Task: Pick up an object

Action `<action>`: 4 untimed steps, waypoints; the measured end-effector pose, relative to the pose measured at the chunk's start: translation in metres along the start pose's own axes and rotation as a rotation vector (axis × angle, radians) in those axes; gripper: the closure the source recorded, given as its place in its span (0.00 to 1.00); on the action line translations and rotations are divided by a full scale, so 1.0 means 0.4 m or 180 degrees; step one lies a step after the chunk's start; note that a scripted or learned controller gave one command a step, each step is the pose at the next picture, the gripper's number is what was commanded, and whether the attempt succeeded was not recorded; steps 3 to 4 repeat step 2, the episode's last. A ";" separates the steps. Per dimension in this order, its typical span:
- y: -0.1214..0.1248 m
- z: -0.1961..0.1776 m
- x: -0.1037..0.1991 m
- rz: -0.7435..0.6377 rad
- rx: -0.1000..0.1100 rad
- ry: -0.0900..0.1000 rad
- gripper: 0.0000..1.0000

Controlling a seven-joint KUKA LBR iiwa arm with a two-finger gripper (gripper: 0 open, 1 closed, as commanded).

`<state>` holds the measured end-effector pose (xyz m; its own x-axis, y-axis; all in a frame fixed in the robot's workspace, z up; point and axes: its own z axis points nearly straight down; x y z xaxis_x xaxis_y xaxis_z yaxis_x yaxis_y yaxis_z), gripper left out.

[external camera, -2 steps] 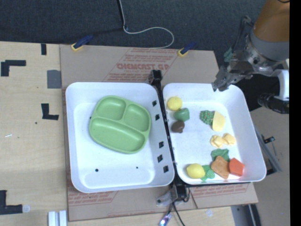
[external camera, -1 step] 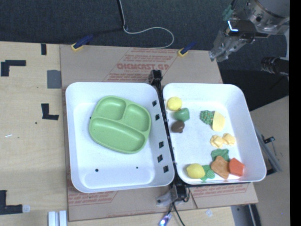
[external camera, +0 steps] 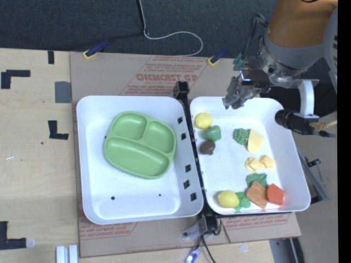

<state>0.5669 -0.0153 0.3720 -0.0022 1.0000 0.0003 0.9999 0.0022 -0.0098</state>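
- Lying loose in the right bin (external camera: 285, 147), the toy food pieces are the candidates for a pick: a yellow ball-shaped piece (external camera: 203, 120) touching a small green piece (external camera: 213, 132), with a dark brown piece (external camera: 207, 147) just below them, all near the bin's left wall.
- They look like small moulded plastic: light, stiff and smooth, so probably a bit slippery between metal fingers but in no way fragile.
- The yellow ball is rounded and would best be pinched across its middle; its green neighbour touches it, which could crowd one finger.
- Further right lie a green leafy piece (external camera: 240, 135) against a pale yellow wedge (external camera: 255, 142), then a pale yellow lumpy piece (external camera: 259, 163); along the near edge sit a lemon-like piece (external camera: 228, 199), an orange piece (external camera: 256, 194) and a red block (external camera: 275, 194), packed close together.
- The gripper (external camera: 237, 97) hangs over the bin's far rim, above and right of the yellow ball, with nothing seen between its fingers; whether the jaws are apart or together I cannot tell.
- The arm comes in from the right, wrist tilted down and leftward.
- The left bin (external camera: 90, 147) holds a green divided plate (external camera: 140, 144).
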 end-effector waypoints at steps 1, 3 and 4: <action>-0.055 -0.125 0.150 -0.0018 -0.0039 0.0003 1.00; -0.186 -0.133 0.188 -0.0006 -0.0023 0.0002 1.00; -0.186 -0.133 0.188 -0.0006 -0.0023 0.0002 1.00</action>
